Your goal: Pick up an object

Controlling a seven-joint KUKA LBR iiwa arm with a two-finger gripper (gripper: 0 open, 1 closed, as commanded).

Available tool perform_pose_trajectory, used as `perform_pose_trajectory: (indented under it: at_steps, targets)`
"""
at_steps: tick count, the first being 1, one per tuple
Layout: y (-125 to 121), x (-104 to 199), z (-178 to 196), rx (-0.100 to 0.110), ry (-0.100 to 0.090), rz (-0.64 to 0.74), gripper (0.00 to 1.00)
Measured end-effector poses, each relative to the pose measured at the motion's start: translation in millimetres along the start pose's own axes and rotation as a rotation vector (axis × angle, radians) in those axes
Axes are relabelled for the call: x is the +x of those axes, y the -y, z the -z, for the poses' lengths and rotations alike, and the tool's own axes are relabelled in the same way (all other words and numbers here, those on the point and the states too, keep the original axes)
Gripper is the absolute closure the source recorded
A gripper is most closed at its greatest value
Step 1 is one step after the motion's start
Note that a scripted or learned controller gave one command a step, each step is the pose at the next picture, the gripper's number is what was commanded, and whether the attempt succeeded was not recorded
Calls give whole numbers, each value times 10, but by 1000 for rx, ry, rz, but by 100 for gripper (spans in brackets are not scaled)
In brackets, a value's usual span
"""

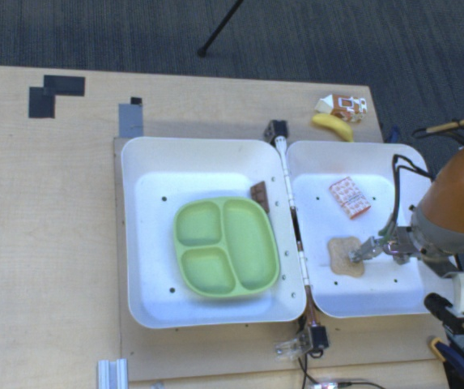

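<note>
2 white bins sit on the table [45,217]. In the right bin [377,294], the hand [363,252] is low over a tan cookie [344,257]. I cannot tell its grip. It should pinch the cookie's middle and lift slowly.

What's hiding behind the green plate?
A small brown thing pokes out behind the green plate at its upper right corner, inside the left bin. The plate covers the rest of it, so what it is stays unclear.
</note>
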State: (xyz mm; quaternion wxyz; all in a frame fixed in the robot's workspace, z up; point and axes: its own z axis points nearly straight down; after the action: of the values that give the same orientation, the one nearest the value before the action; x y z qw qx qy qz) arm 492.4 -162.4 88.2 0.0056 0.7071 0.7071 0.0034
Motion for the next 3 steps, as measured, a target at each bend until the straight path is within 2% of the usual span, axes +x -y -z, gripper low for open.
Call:
perform_pose_trajectory:
  at_steps: [1,2,3]
  targets:
    - [-29,10,122,-6,-2,2,100]
    - [-391,886,969,8,-5,7,100]
    - [-383,871,963,10,-3,5,0]
